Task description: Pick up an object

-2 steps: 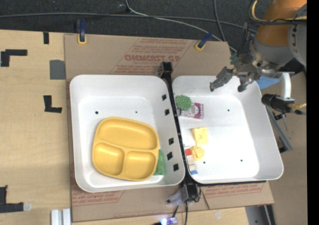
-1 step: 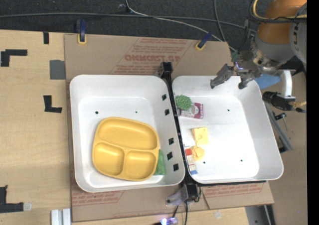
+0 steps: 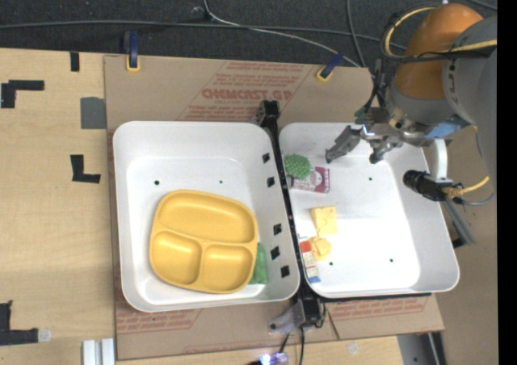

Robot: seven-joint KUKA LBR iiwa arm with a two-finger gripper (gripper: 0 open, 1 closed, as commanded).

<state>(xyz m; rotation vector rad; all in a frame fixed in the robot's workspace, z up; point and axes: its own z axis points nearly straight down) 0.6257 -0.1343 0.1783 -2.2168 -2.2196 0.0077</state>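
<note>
From the overhead camera, I saw the gripper [image 3: 360, 145] hovering above the upper part of the right bin [image 3: 420, 274], its two fingers spread apart with nothing between them. Just to its left and lower lay a green round object [image 3: 297, 165] touching a small maroon packet [image 3: 313, 181]. A yellow block [image 3: 324, 220] sat near the bin's middle. In the left bin [image 3: 133, 194] rested a yellow divided tray [image 3: 203, 240].

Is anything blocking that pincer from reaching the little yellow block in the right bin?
Nothing visible. The pincer hangs open above the right bin, and bare white floor lies between it and the yellow block.
</note>
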